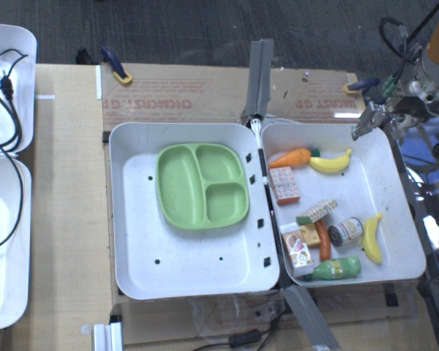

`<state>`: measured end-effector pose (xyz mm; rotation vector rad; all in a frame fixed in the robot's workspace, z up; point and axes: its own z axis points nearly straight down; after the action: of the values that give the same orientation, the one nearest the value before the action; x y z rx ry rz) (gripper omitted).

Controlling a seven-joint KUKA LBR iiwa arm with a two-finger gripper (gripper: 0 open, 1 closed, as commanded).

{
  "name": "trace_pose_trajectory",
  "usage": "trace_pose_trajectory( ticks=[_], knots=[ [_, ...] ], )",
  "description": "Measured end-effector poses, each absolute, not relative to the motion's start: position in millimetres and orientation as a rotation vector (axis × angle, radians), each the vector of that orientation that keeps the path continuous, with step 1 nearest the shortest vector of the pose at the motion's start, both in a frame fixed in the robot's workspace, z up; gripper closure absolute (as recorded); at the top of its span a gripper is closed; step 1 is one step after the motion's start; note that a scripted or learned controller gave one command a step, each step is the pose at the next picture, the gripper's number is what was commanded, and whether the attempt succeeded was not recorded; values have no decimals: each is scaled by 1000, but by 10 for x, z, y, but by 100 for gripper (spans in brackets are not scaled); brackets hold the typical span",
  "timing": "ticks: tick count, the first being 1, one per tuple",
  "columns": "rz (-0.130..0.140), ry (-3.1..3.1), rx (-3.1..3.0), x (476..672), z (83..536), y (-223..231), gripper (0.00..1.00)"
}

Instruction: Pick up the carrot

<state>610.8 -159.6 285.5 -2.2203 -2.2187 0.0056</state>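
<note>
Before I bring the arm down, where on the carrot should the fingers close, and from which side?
Grip the carrot across its thick orange middle, coming straight down from above. It lies flat and nearly level near the right bin's far wall, green top toward the banana. Probably set the fingers across its width; the carton sits close on the near side, so keep the approach vertical. The gripper hovers over the far right corner.

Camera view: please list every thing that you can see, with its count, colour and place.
bins: 2, white, side by side on the bench
plate: 1, green, three compartments, left bin
carrot: 1, orange, top of right bin
bananas: 2, yellow, right bin, one beside the carrot, one at the right wall
carton: 1, white and red, below the carrot
can: 1, dark label, right bin
bottle: 1, green, bottom of right bin
clamps: 2, blue and yellow, on the cardboard
gripper: 1, grey, above the right bin's top right corner
</note>
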Motion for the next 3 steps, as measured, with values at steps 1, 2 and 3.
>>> trace_pose_trajectory(
  ticks=[1, 2, 3],
  knots=[
    [4, -2258, -2182, 6309, 1372, -1337, 0],
    [-1, -2614, -1761, 6615, 971, -987, 0],
    [16, -2612, -1777, 6608, 1069, -1088, 100]
  ],
)
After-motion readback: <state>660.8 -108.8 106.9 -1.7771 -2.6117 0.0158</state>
